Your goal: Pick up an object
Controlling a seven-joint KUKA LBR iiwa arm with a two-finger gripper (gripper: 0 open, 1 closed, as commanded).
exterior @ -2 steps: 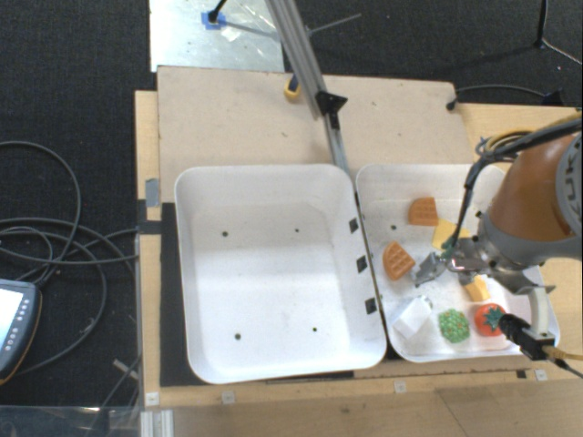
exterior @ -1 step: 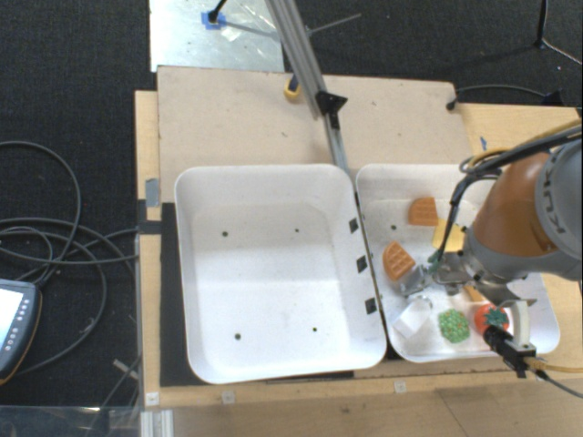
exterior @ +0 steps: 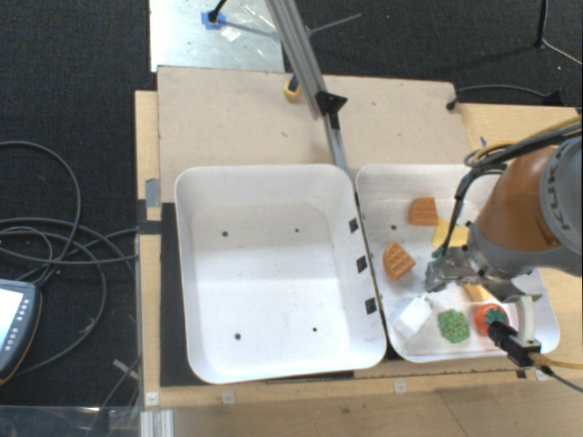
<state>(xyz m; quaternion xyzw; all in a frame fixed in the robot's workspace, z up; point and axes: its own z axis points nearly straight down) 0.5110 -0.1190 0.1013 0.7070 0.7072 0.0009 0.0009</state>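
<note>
Farthest left, dark carpet (exterior: 73,80) surrounds the bench, with black cables (exterior: 55,235) looping across it and the corner of a screened pendant (exterior: 14,321) at the edge. Next comes the wooden bench (exterior: 273,121), its pale board bare behind the bins, and a grey metal pole (exterior: 296,35) slanting down to the seam between them. Two white bins sit side by side, touching: the left bin (exterior: 273,271) and the right bin (exterior: 383,189). Within the right bin lie two orange ridged pieces, one (exterior: 398,261) near the divider with its long axis running roughly toward the far rim, the other (exterior: 423,211) farther back and lying more crosswise. Nearer the front wall are one white block (exterior: 412,315), one green knobbly object (exterior: 453,325) with its length pointing front to back, and one red-orange object (exterior: 493,316) beside it. One yellow piece (exterior: 450,236) peeks out by the arm. The gripper (exterior: 444,271) hangs over the middle of this bin; whether it grasps anything cannot be told.
</note>
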